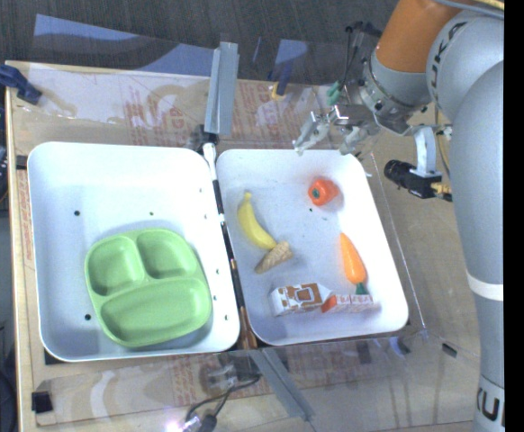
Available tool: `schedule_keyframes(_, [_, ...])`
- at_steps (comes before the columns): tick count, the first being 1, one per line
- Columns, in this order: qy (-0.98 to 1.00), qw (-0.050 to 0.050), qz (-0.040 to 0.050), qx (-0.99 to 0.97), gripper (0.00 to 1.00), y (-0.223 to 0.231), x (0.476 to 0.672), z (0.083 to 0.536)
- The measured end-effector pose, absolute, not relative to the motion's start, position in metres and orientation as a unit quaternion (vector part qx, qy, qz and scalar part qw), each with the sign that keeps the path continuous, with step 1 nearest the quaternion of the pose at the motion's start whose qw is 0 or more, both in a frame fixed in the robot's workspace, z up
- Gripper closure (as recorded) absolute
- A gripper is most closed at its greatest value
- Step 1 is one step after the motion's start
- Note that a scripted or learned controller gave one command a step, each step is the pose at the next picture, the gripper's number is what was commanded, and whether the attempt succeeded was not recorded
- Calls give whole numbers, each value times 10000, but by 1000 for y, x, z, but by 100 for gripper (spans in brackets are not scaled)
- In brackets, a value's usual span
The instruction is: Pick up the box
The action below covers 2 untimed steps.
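The box (320, 300) is a small white and brown carton lying flat near the front edge of the right bin (381, 241). My gripper (330, 133) hovers over the far rim of that bin, well behind the box and apart from it. Its fingers look spread, with nothing between them.
In the right bin lie a yellow banana (255, 223), a tan cone-shaped piece (275, 257), a red-orange round item (323, 192) and an orange carrot (353, 259). The left bin (55, 196) holds a green divided plate (149, 286). My arm fills the right side.
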<state>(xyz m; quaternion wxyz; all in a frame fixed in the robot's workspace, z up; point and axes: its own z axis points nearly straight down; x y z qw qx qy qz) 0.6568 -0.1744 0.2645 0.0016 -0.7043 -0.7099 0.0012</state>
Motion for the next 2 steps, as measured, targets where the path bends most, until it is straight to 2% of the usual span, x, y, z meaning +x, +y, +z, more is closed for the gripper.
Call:
schedule_keyframes(1, [-7367,19,21,-6762,0,-187,605,115])
schedule_keyframes(2, [-7532,1,-3,-6578,0,-208,658,134])
